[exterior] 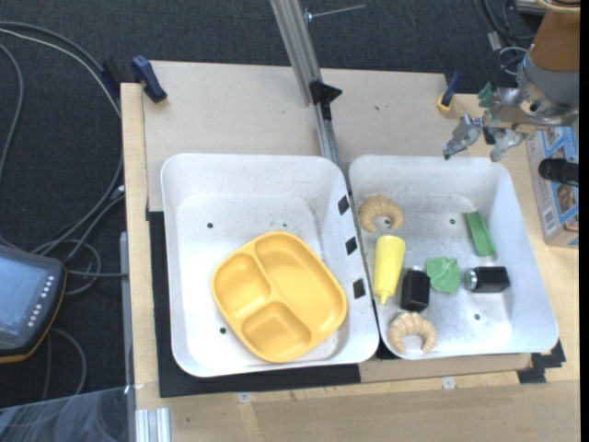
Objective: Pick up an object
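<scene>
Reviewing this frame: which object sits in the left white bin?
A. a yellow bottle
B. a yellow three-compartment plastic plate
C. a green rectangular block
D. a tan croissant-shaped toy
B. The yellow three-compartment plastic plate lies in the left white bin, while the bottle, block and croissant toys are all in the right white bin.

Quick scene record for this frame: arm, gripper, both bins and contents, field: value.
arm: enters from the right, over the right bin's far rim
gripper: open, holding nothing, above far edge of right bin
left bin: yellow divided plate
right bin: two croissants, yellow bottle, green block, green crumpled piece, two black items
task state: nothing picked yet
</scene>
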Controlling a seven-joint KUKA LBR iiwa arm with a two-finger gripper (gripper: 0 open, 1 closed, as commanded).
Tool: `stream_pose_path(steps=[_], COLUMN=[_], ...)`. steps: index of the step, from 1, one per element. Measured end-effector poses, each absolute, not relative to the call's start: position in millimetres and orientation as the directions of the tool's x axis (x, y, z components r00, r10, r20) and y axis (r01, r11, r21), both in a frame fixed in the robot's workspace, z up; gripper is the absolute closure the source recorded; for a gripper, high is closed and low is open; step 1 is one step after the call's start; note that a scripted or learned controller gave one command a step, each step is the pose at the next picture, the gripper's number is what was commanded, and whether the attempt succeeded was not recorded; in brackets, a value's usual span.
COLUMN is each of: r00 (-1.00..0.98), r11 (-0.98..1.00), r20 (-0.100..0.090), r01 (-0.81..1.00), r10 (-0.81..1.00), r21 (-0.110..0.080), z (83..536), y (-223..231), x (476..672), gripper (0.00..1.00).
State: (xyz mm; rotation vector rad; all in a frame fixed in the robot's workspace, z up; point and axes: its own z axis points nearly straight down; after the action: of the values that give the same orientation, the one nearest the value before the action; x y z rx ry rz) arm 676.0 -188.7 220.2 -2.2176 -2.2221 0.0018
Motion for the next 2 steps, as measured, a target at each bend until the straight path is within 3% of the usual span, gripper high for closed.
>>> stream_pose_path(steps=[1,2], r00=[-0.002,-0.002], r11=[0.002,0.002], r20=[0.000,0.002], r01=[1.000,1.000], r10=[1.000,1.000], r21=[-0.003,-0.008], z=[220,157], y=[-189,-186], x=[676.0,674.5], gripper=[0.00,0.00])
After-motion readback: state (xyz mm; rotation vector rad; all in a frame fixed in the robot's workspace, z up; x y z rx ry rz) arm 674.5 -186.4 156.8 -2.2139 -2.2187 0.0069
